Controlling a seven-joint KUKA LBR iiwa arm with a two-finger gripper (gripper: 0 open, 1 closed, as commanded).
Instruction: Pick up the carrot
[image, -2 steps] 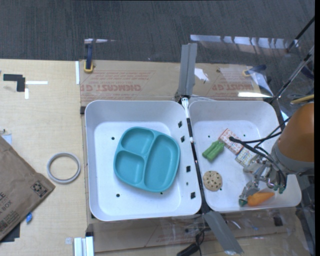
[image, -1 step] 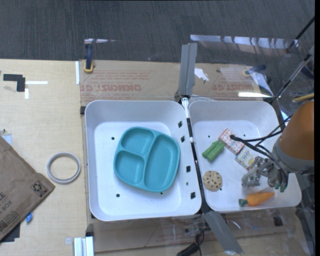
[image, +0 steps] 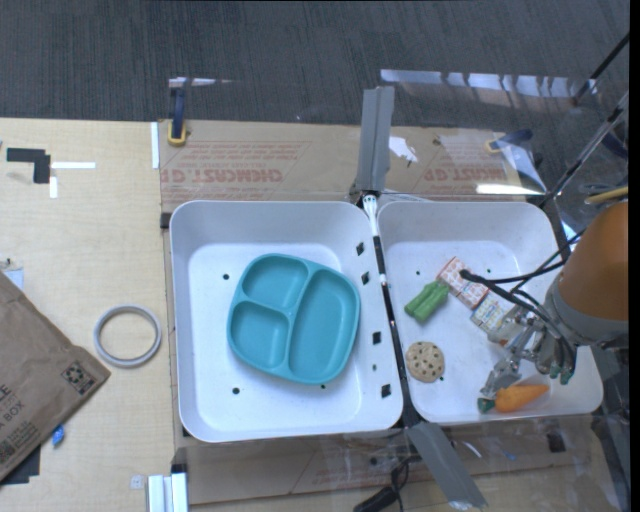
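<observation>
The gripper (image: 503, 378) is down low in the right bin (image: 470, 235), near its near-right corner, w/ the metal tip right at the green end of the carrot (image: 518, 397). Can't tell from here if it's apart or together; too much cable and bracket in the way, and nothing shows the carrot being gripped.

Key relation: the carrot lies just nearer and slightly right of the gripper tip, touching or almost touching it. Its long axis runs left-right, roughly along the bin's near wall, green top to the left, orange body to the right. I'd guess a clean grab needs the gripper shifted a bit right, over the orange body and across that axis.

Farther out in the same bin: a cookie (image: 425, 360) to the left, a green block (image: 427, 300) beyond it, and a small printed packet (image: 463, 282) w/ red on it, text too small to read. The left bin (image: 200, 240) holds a teal divided plate (image: 294, 318).

Cardboard (image: 240, 158) behind the bins reads "CHEMCAST GP", upside down. On the bench (image: 80, 250) at left, a tape ring (image: 127, 334).
</observation>
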